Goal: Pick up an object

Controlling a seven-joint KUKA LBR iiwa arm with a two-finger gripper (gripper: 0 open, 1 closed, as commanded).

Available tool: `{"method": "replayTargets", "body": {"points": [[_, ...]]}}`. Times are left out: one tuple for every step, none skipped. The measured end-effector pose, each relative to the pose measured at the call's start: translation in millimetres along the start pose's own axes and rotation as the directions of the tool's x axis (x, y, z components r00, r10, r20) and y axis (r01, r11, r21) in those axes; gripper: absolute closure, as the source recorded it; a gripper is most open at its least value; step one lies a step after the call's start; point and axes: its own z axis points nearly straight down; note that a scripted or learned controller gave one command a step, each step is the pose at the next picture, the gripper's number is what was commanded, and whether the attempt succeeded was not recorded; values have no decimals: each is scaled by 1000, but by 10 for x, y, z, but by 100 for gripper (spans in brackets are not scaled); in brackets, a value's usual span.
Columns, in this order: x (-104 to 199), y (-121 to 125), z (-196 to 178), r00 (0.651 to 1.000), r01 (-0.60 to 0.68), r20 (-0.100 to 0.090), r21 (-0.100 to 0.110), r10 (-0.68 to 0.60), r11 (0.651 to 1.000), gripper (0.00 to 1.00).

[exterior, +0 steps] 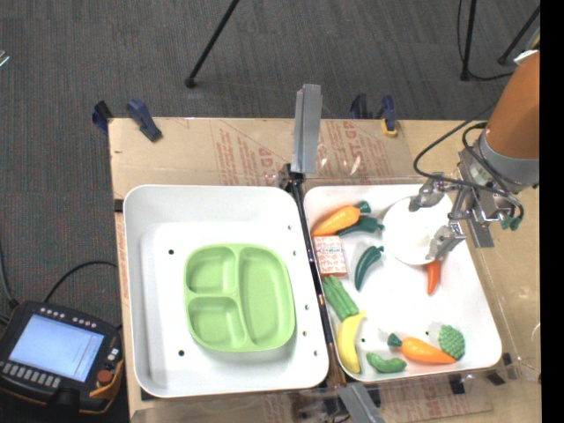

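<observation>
**A:** Camera view, single frame. Where is the arm?

**B:** It enters from the right, orange band at the frame edge. The gripper (436, 218) sits over the right bin (490, 317), above a round white plate (407, 234) in that bin's far half.

**A:** Fingers?

**B:** Spread apart. One fingertip lies toward the far rim of the plate, the other at its near right edge. Nothing is between them apart from the plate surface underneath, so no grasp is recorded.

**A:** Nearest object?

**B:** A small red-orange chilli (433, 277), lying on the bin floor just beside the plate's near edge. Its upper end is right at the nearer fingertip. I cannot tell whether they touch.

**A:** Other contents of that bin?

**B:** Far left: a carrot (337, 221) with a green top. Below it are a red-and-white packet (329, 256) and a dark green pepper (366, 263), well apart from the gripper. Along the left wall are a cucumber (339, 296) and then a banana (350, 342). Near edge: a small green gherkin (385, 362), a second carrot (420, 350) and a green leafy piece (452, 341), all close together.

**A:** Left bin?

**B:** The left bin (145, 227) holds a light green divided tray (240, 296), lying flat near its middle.
</observation>
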Motion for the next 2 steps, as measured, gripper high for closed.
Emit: {"method": "replayTargets", "body": {"points": [[172,-253,1414,995,95,-4,-2,-95,995,0],[537,-387,1387,993,122,-2,0,-122,993,0]]}}
